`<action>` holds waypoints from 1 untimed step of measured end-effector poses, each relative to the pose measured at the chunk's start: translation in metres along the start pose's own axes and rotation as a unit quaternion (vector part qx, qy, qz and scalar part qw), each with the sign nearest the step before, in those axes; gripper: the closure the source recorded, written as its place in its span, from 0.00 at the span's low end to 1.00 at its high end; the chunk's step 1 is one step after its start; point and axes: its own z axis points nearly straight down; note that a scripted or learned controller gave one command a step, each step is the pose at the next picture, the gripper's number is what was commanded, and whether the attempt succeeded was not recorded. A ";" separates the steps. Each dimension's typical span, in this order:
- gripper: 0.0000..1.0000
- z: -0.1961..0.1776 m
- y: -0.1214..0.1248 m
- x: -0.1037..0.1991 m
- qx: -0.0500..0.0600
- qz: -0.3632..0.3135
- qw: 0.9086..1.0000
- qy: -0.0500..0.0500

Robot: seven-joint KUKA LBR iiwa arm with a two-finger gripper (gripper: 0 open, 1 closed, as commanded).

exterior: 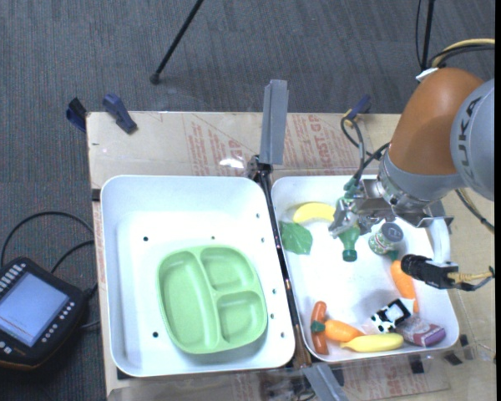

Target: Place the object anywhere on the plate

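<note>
1. Along the near edge of the right white bin (451, 303) lies a row of toy foods: a red-and-orange piece (318, 324) at the near-left corner, an orange carrot-like piece (344, 331) just beside it, a yellow banana-shaped piece (371, 342), a black-and-white cow-patterned block (390, 316) and a purplish lump (422, 333) at the near-right corner.
2. In the left white bin (125, 224) a pale green plastic plate with three compartments (211, 297) sits toward the near right, with nothing lying on it.
3. An orange carrot toy (402, 278) lies at the right side of the right bin, near a black fitting on the arm.
4. The claw (349, 228) hangs over the middle-far part of the right bin; whether it is spread or pressed together I cannot tell.
5. A small dark green object (350, 246) sits directly under the claw, at or touching its tip; whether it is pinched is unclear.
6. A flat green leaf-shaped piece (296, 237) lies just left of the claw, and a second yellow banana toy (312, 212) lies beyond it, to the claw's far left.
7. A round grey-green can top (386, 238) shows just right of the claw.
8. The cardboard-covered bench (184, 140) extends behind both bins.
</note>
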 end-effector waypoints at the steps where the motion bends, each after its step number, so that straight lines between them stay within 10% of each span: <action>1: 1.00 -0.012 -0.003 0.082 0.000 -0.016 1.000 0.000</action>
